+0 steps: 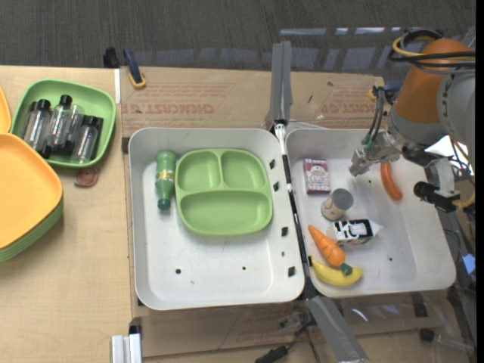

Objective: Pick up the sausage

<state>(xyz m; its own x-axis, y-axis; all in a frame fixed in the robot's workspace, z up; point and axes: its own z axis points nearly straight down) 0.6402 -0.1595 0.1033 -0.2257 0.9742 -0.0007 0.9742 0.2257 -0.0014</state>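
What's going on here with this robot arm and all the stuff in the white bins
A grey and orange robot arm reaches in from the right, with its gripper low over the right bin, just left of the sausage. The sausage lies on the bin floor and is not between the fingers, so it has not been picked up. The same bin also holds a carrot, a banana, a small pink box and a grey cup. The left bin holds a green divided tray with a green bottle beside it.

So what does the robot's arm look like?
The arm is grey and rounded, with a fat orange band above the wrist. Black and yellow cables loop over its top. Its end effector is small, grey and metal-looking, with thin wires running down to it.
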